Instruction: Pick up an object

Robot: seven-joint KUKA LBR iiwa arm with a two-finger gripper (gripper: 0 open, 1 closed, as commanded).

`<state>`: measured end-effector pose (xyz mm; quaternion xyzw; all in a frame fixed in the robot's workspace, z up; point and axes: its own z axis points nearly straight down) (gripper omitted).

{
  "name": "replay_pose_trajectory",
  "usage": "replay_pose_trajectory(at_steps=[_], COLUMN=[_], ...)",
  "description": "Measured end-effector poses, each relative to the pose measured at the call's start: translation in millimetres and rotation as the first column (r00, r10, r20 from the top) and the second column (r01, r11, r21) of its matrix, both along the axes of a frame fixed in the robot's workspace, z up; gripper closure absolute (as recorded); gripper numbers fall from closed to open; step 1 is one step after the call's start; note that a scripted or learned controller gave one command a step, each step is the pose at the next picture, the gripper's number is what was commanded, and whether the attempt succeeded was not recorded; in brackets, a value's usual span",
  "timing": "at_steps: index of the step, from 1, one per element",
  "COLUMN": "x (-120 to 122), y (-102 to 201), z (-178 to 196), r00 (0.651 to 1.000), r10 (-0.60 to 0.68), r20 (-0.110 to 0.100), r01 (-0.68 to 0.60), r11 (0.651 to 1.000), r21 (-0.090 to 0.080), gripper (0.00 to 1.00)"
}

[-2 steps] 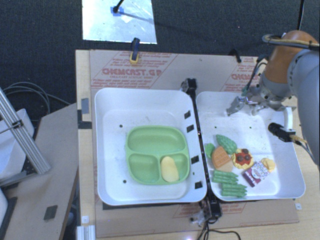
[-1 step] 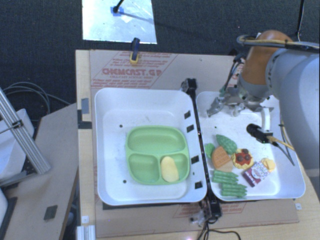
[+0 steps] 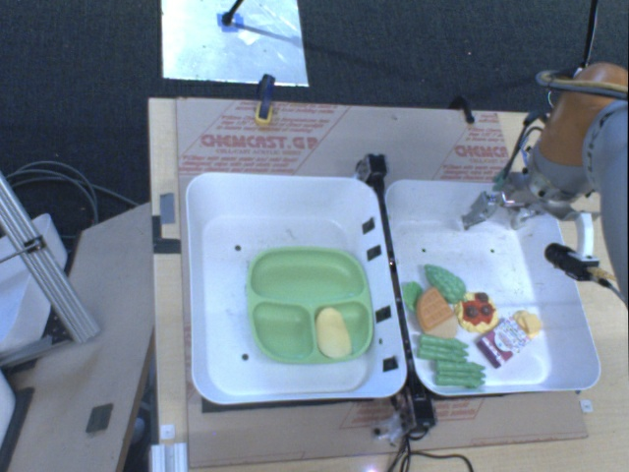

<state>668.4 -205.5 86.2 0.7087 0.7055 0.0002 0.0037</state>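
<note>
The right bin [image 3: 550,362] holds a cluster of toy foods at its near side. Among them are a green leafy piece [image 3: 444,283], an orange slice [image 3: 433,311], a red and yellow round piece [image 3: 479,312], a small yellow piece [image 3: 529,323], a red and white packet [image 3: 504,340] and green bean pods [image 3: 450,360]. My gripper [image 3: 497,214] hangs over the far part of the right bin, well away from the cluster. Its fingers are spread, with nothing between them. In the left bin, a green divided tray [image 3: 295,273] holds a yellow oval piece [image 3: 334,332].
The arm with its orange band [image 3: 575,126] comes in at the upper right. A black part [image 3: 567,258] juts over the right bin's right wall. Black clips [image 3: 372,254] line the ridge between the bins. A metal sheet [image 3: 234,28] lies beyond the bench.
</note>
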Motion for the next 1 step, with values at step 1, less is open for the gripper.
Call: replay_pose_trajectory(at_steps=[1], x=[1.7], y=[107.5], z=[44.4], r00=[1.000], r10=[0.015], r20=[0.000], r01=[-0.015], r11=[1.000], r21=[0.006], gripper=[0.00])
